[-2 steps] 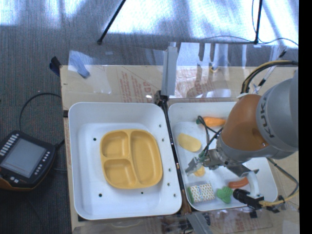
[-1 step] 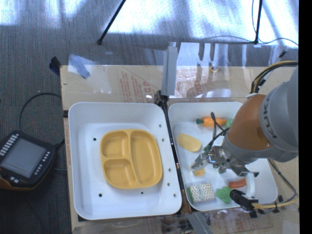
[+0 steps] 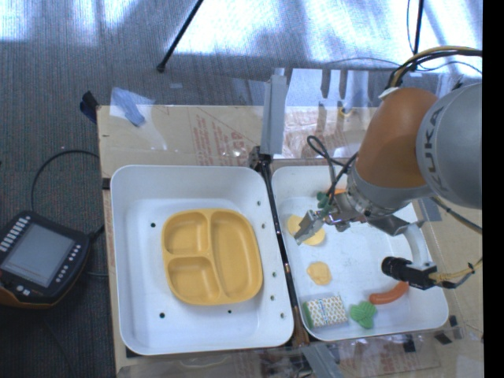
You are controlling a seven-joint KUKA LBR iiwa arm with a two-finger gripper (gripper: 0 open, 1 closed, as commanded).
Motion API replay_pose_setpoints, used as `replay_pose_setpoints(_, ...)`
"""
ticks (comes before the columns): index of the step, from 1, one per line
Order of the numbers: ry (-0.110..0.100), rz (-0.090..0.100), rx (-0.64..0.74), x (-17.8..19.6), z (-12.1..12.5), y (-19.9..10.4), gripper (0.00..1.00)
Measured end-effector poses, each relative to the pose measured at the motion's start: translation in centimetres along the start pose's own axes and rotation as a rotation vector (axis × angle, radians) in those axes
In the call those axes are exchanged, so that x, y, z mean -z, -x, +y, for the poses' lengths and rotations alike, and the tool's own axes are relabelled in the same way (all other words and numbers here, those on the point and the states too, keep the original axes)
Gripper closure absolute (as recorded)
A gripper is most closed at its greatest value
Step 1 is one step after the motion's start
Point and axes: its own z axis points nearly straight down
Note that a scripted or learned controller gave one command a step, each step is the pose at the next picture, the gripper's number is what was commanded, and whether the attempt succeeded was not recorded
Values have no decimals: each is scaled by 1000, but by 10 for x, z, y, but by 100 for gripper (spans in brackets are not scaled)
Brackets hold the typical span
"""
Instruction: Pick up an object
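— Hovering beside the right bin's [image 3: 441, 309] left wall, your gripper [image 3: 309, 228] hung over the yellow piece [image 3: 298, 225]; why there?
— You probably aimed at it. The jaws stood apart, nothing between them.
— Any writing?
— "KUKA" on the arm [image 3: 441, 144]; nothing else was readable.

Grey carpet [image 3: 55, 69] lay around my bench, striped by pale daylight [image 3: 260, 10] at the far side. A dark tripod leg [image 3: 185, 26] slanted across it; a handheld control pendant [image 3: 35, 254] rested left.
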Motion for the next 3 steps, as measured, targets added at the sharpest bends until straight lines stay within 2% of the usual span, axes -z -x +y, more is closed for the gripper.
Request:
replay_pose_setpoints(1,-9,2,8,-103,-54,42,0)
replay_pose_setpoints(2,-8,4,4,-93,-53,42,100)
replay_pose_setpoints(3,-9,4,4,-94,-54,42,0)
